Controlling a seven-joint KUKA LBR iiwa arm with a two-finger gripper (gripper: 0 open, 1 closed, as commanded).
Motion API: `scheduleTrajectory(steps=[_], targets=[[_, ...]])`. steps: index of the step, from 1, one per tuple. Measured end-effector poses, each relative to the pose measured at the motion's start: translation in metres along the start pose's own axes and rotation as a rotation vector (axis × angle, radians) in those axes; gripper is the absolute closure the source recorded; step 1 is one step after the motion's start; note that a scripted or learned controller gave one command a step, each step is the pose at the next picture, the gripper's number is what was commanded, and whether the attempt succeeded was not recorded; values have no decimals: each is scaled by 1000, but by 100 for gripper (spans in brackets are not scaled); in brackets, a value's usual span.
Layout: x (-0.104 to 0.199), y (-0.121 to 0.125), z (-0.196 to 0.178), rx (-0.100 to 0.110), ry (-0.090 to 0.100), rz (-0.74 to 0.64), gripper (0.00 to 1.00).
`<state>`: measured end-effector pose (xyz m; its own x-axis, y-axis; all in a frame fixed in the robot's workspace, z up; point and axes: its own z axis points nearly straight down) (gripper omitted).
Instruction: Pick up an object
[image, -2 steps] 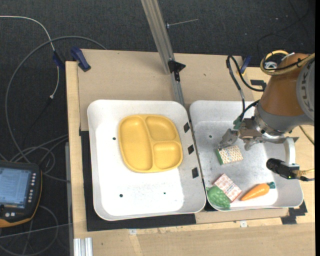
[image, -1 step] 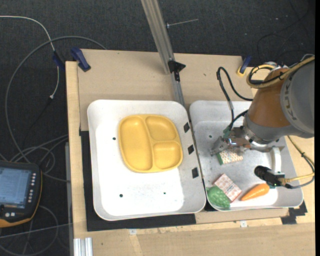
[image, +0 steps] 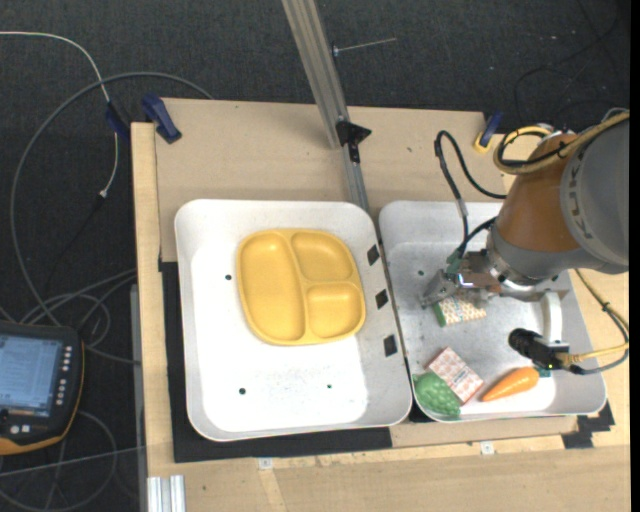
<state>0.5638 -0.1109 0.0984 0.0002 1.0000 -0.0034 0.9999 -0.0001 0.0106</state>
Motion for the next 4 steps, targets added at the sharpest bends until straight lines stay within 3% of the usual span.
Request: scheduleTrajectory(steps=[1, 2, 4], targets=[[0, 1, -12, -4, 0, 0, 100], [-4, 2, -56, 5, 2, -1, 100], [-1, -11, -170, 2, 2, -2, 100]])
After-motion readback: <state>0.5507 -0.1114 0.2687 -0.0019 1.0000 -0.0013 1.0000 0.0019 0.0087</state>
